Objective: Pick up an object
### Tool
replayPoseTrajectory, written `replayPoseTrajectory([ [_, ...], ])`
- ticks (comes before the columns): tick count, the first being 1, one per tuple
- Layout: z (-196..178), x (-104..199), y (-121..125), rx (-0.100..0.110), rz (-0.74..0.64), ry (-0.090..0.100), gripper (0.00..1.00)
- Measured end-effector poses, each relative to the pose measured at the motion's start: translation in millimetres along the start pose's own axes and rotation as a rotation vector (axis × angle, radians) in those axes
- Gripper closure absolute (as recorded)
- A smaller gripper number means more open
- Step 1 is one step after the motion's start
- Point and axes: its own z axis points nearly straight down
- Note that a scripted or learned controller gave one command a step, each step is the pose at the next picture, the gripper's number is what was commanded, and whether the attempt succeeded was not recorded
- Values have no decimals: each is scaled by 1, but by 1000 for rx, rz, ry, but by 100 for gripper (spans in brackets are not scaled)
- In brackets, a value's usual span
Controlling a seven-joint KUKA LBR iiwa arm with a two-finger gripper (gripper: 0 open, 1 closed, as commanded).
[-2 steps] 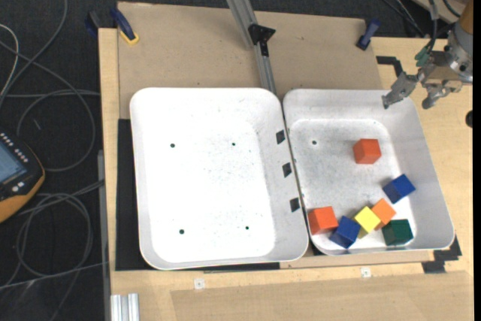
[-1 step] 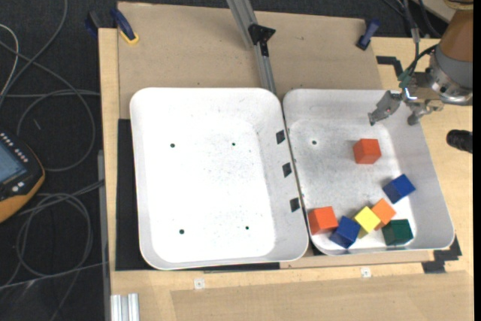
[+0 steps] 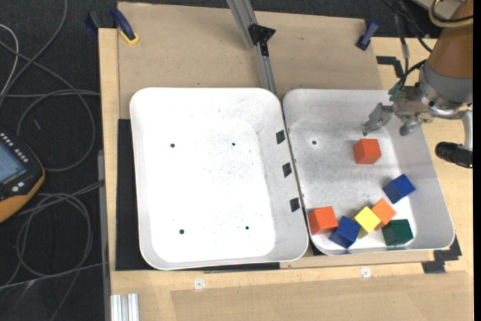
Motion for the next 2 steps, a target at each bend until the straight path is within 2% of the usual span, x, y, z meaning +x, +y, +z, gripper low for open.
replayPoseTrajectory([
  [1,-15,0,2,-8,0,-2,100],
  [2,-67,-4,-6,-13,1,-4,100],
])
